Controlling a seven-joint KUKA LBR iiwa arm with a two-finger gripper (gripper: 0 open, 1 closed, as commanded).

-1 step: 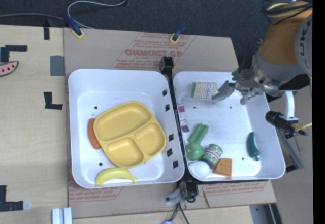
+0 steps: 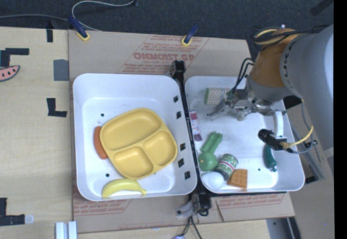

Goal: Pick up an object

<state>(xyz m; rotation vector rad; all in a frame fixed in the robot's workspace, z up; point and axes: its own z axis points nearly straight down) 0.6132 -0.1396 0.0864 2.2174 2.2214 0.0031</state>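
Green toy [image 2: 210, 144] and small can [image 2: 227, 164] lie unlifted in right bin [image 2: 290, 178] | hand [image 2: 234, 108] low near bin's back, fingers apart, gripping nothing | pick not yet done, judging by this

Glossy yellow plastic tray [image 2: 139, 142], smooth white plastic bins [image 2: 87, 124], matt cardboard [image 2: 157, 56], perhaps metallic grey tool [image 2: 227, 107].

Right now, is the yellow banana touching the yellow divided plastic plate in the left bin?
Apart. The camera view shows a strip of white bin floor between the yellow banana at the bin's front edge and the yellow divided plastic plate behind it.
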